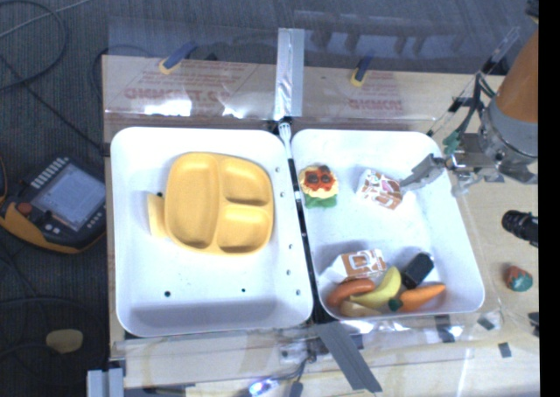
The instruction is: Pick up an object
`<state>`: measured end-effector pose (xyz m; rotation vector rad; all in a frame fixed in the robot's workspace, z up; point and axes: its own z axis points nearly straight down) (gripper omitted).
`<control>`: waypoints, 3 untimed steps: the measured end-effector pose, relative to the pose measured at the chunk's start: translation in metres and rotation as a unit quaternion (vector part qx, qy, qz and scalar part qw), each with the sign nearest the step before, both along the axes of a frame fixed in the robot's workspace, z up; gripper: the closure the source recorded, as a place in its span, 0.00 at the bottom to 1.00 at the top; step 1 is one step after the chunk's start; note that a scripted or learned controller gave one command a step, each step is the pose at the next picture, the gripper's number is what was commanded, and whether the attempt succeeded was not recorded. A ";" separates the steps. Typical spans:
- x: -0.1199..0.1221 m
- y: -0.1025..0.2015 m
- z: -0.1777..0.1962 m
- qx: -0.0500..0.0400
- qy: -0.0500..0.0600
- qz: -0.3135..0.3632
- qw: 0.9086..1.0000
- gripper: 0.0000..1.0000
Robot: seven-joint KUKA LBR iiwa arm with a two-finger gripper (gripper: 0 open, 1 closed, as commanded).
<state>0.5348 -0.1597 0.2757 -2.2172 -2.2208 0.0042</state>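
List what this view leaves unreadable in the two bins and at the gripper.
- Gripper: too small and blurred to read.
- Print on the small carton: too small.
- Pale piece in the left bin: mostly hidden under the yellow tray.
- Arm: cut off by the edge.

Red printing is showing on the two cardboard sheets lying behind the bins — one block on the left sheet and one on the right sheet; the letters are appearing upside down and too blurred to read. A small white packet in the right bin is carrying red and dark markings; no word on it is coming through. Another small packet near the bin's front is bearing an orange pattern — nothing legible there either. The handheld screen at the far left is showing nothing readable.
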 end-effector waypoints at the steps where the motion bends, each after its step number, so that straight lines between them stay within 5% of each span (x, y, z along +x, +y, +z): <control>1: 0.051 0.030 -0.061 0.000 0.001 -0.163 0.987 0.00; 2: 0.053 0.001 -0.184 0.000 -0.001 -0.103 0.995 0.00; 3: 0.125 0.003 -0.189 0.000 0.013 -0.075 0.997 0.00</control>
